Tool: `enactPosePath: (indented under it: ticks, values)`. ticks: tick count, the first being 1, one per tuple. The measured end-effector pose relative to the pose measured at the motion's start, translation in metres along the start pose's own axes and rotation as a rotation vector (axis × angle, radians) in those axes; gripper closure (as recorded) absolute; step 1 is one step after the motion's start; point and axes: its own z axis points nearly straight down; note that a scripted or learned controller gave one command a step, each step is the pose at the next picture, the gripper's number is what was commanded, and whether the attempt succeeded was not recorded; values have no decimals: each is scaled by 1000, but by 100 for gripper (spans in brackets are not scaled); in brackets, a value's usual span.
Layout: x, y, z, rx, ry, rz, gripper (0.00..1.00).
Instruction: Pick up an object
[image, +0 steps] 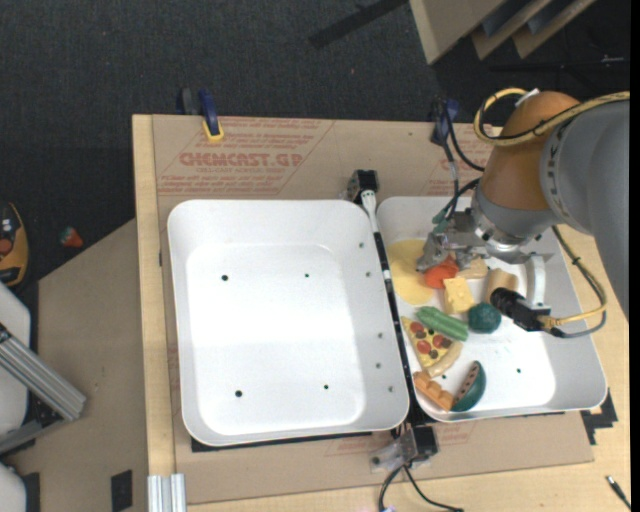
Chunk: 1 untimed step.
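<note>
Glossy plastic toy food (446, 330) fills the right bin (560, 385); whether the fingers (442, 258) grip anything, I cannot tell.

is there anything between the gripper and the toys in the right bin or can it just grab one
Nothing visible stands between them. The gripper is already low in the right bin, right over the red piece at the top of the toy pile, with the yellow cheese wedge and green cucumber just below it. The neighbours are packed close, though.

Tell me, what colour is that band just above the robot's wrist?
Orange, a rounded band between the arm's grey parts, seen best in the camera view above the right bin.
</note>
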Motion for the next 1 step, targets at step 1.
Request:
enactPosePath:
  ticks: [1]
  values:
    - [57,54,-93,-6,2,-9,100]
